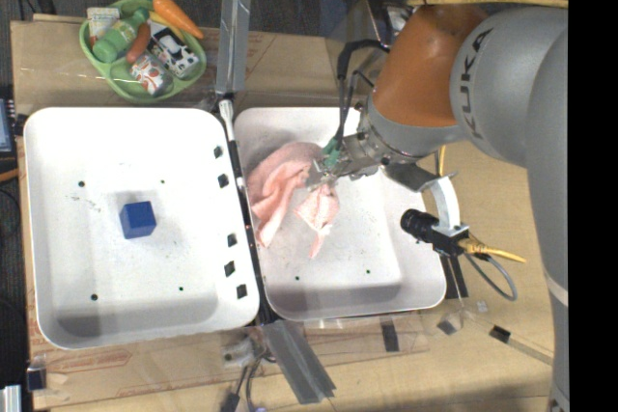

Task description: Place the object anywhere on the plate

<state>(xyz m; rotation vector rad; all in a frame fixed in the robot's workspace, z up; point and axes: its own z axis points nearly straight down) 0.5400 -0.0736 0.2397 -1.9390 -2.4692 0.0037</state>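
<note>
A crumpled pink cloth [280,188] lies in the right bin [377,289], toward its left wall. My gripper [325,171] sits over the cloth's right part, at the end of the grey arm with the orange band. Its fingers are shut on a fold of the cloth, and a pink flap hangs down below them. A blue cube [138,219] rests by itself on the floor of the left bin [116,318], left of centre.
A green bowl [142,92] with toy food, among it an orange carrot, stands on the bench behind the left bin. Clips and a metal bar run along the divider between the bins [235,207].
</note>
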